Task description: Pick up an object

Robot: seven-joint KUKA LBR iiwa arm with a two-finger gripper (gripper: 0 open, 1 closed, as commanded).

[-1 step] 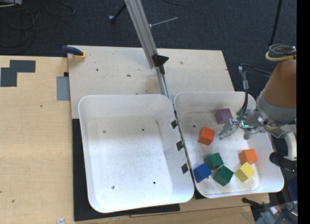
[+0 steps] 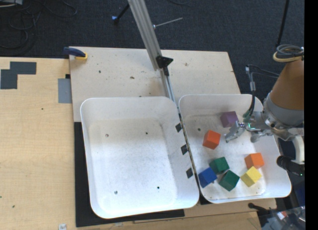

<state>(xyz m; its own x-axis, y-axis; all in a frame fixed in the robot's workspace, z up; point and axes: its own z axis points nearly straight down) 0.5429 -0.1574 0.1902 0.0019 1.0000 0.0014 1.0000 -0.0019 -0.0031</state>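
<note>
Here we should settle on one block and descend squarely over it. Our gripper (image 2: 237,130) hovers in the right bin (image 2: 278,194) between the purple block (image 2: 229,118) and the orange-red block (image 2: 211,139); its claw seems apart and empty, though small. Five more blocks crowd the bin's near edge.

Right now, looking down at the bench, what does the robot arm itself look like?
The arm comes in from the right as a bulky rounded body with a broad orange section above a grey ring near the wrist. At its end is a small metallic silver pincer with thin fingers. A thin dark cable runs down beside the wrist, and a pale coiled cable sits on top of the orange section.
</note>
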